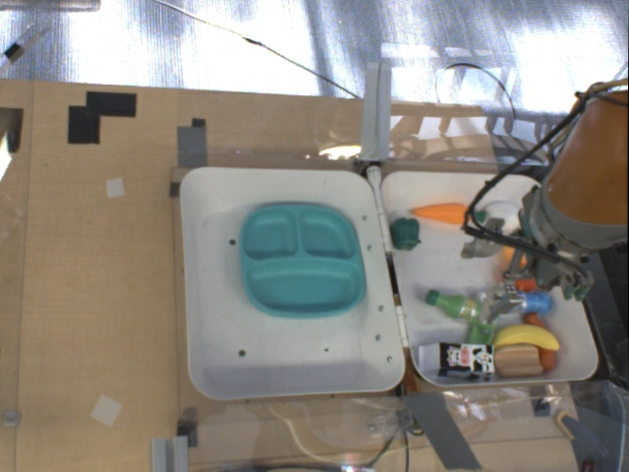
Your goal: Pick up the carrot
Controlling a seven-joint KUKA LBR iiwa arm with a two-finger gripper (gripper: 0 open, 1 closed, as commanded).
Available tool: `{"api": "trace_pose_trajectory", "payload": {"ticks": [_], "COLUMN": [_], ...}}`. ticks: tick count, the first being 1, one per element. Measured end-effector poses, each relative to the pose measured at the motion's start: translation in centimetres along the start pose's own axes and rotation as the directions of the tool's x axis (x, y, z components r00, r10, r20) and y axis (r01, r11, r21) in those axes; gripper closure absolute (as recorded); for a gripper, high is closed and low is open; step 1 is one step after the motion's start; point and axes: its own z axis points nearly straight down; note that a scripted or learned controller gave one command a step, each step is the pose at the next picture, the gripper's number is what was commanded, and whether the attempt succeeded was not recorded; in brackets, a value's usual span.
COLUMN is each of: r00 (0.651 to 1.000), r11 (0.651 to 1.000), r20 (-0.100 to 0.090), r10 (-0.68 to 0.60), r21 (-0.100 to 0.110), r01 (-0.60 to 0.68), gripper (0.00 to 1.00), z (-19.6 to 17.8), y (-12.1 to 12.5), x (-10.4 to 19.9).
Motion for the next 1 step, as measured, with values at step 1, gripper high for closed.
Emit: {"api": "trace_pose_trajectory", "payload": {"ticks": [1], "r00": [0.999], "r11": [0.999], "r20": [0.009], "r10": [-0.053], "r21": [0.002], "r01": [0.053], "gripper": [0.00], "z": [13.26], "y": [-4.76], "x": [-6.52]}}
